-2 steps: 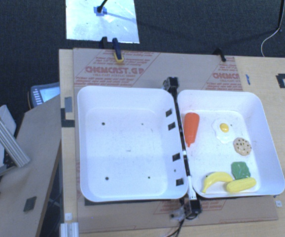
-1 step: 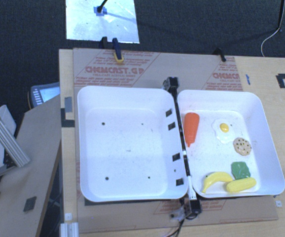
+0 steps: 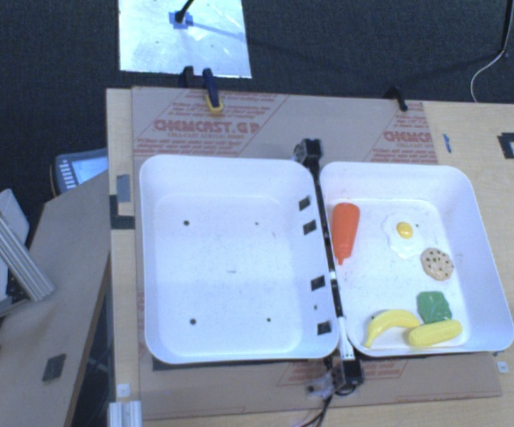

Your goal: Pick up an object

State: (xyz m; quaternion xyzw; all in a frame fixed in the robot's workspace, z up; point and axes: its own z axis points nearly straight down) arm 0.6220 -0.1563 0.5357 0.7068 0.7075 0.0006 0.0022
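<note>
Reading "CHEMCAST GP" in red on the brown sheet, carrot, fried egg, banana lying in right bin, tool's state untellable

A lab test bench: two white bins clipped side by side on a protective-film board, cables trailing over dark carpet, aluminium framing at the left edge, toy foods as test pieces.

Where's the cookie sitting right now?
The cookie lies in the right-hand bin, toward its right side, just below the fried egg and above the green piece.
</note>
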